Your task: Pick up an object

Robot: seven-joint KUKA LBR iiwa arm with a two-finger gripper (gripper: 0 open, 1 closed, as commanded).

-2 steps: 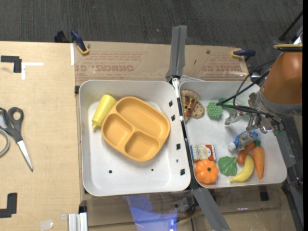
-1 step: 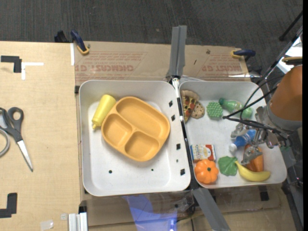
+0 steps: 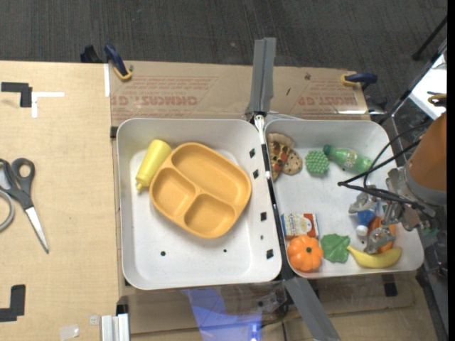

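Banana lay along the near right corner of the right bin, its long axis running left to right, directly beneath my gripper, whose opening I could not tell amid the clutter.

Gripper low in the right bin, near its right wall. Just below the jaws: banana. Left of the jaws: leaf toy, then pumpkin, small carton above it. Further up and left: bottle, bumpy ball, pizza slice. Far left, in the left bin: divided tray, another bottle touching its left edge. Scissors on the bench, farthest left.
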